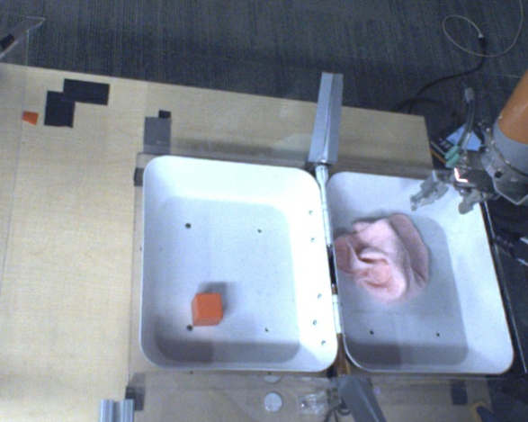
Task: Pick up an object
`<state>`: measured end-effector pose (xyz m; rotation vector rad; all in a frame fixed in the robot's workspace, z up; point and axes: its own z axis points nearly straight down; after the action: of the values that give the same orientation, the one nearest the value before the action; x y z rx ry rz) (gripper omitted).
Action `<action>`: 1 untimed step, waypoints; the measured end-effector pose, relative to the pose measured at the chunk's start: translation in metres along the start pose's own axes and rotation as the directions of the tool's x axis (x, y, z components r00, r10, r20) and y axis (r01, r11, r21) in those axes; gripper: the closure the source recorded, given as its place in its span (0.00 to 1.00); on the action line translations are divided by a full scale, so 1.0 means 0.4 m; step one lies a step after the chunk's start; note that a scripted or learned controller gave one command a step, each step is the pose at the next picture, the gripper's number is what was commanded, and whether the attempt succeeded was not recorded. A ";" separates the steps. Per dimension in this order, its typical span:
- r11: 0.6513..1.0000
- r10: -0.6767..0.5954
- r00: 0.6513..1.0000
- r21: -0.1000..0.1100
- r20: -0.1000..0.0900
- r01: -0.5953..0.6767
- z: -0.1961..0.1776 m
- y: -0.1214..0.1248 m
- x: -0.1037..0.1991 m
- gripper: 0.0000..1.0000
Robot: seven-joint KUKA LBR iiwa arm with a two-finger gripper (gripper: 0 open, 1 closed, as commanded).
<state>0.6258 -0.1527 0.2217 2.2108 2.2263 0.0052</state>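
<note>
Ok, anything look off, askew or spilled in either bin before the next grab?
Nothing stands out. The orange block sits flat in the left bin, the crumpled pink cloth lies inside the right bin, and the gripper sits above that bin's far edge, open, with nothing between its fingers.

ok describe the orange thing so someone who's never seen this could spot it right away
Of the two white bins, take the left bin. Near its front edge, left of centre, sits a small orange block. It lies alone there, solid and boxy, unlike the soft pink cloth in the other bin.
</note>
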 end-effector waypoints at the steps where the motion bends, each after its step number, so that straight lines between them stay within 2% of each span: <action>1: 0.997 -0.074 0.997 -0.006 0.001 0.074 0.309 -0.025 -0.023 0.00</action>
<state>0.6164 -0.1619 0.0983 2.1237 2.3024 0.0102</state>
